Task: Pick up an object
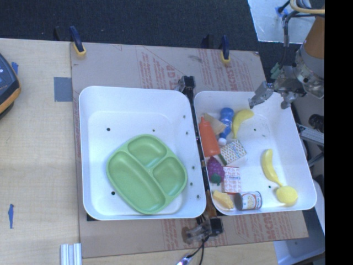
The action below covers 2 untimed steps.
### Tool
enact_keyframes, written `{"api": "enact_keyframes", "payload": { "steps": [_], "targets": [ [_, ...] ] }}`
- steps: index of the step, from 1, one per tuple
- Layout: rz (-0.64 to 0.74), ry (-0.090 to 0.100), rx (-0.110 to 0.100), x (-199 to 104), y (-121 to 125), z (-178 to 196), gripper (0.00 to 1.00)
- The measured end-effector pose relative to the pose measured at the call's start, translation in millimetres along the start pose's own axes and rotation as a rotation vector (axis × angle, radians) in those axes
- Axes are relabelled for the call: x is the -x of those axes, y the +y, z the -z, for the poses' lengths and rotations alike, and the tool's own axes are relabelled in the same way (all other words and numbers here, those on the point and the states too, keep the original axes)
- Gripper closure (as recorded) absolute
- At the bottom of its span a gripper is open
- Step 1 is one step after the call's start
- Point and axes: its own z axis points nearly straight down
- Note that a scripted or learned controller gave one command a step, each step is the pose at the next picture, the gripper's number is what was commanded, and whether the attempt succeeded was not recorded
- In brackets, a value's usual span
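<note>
Sitting apart (right bin): two bananas (271, 168)

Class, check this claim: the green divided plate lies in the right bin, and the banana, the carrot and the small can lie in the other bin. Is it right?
Not quite. The camera view shows the green plate in the left bin, not the right. The banana, carrot and can lie in the other bin, as stated.
</note>
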Motion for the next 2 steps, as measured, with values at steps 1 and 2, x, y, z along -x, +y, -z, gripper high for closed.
{"api": "enact_keyframes", "payload": {
  "steps": [1, 2],
  "targets": [
    [0.0, -0.001, -0.002, -13.2, 35.5, -93.9, 0.0],
    [0.0, -0.001, -0.003, -13.7, 36.1, -173.4, 0.0]
  ]
}}
